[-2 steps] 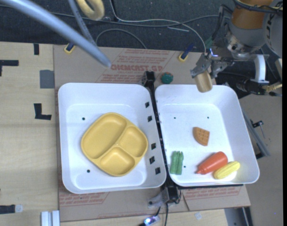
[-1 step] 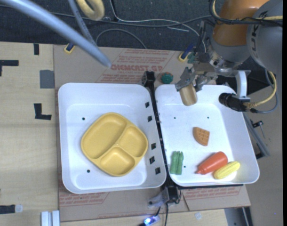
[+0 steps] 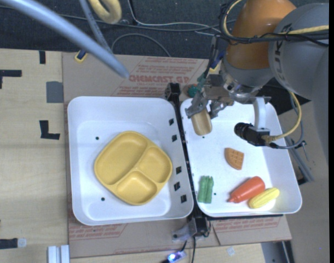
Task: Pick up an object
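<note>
Cardboard covered the table [image 3: 24,163] under two shallow white bins set side by side. Left white bin [image 3: 82,119] held one yellow plastic plate with three compartments [image 3: 133,167], lying flat near its middle. Right white bin [image 3: 284,174] held a small green ridged block [image 3: 205,189] near its front left, an orange wedge-shaped piece [image 3: 234,158] near the centre, and an orange carrot-shaped toy [image 3: 247,189] touching a yellow banana-shaped toy [image 3: 264,198] at the front right. At the right bin's back left corner, the gripper [image 3: 201,109] hung over a tan cylindrical object [image 3: 201,124]. Whether it was clamped on that object could not be told from this angle. The cylinder sat close to the bin's dividing wall, so a loose pinch would probably let it slip or tip against the rim.
</note>
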Controlling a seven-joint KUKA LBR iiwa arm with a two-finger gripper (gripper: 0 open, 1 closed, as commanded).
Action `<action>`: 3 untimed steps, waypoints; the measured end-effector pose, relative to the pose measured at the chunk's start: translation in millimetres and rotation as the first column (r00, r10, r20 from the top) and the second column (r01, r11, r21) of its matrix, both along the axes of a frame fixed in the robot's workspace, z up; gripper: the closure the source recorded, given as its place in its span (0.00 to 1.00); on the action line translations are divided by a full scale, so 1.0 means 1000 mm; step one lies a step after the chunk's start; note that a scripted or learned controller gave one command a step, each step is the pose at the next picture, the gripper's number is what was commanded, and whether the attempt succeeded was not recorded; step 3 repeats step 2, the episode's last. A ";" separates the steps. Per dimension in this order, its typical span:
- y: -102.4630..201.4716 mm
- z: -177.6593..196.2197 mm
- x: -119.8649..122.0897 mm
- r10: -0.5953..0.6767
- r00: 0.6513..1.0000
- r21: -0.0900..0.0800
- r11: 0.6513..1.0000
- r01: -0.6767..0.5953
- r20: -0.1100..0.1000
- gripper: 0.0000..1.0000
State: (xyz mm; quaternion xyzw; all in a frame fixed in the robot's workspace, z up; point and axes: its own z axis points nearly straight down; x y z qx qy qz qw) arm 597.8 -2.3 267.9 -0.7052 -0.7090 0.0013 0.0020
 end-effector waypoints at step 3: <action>0.094 -0.032 -0.067 0.001 1.000 0.000 1.000 -0.001 -0.001 1.00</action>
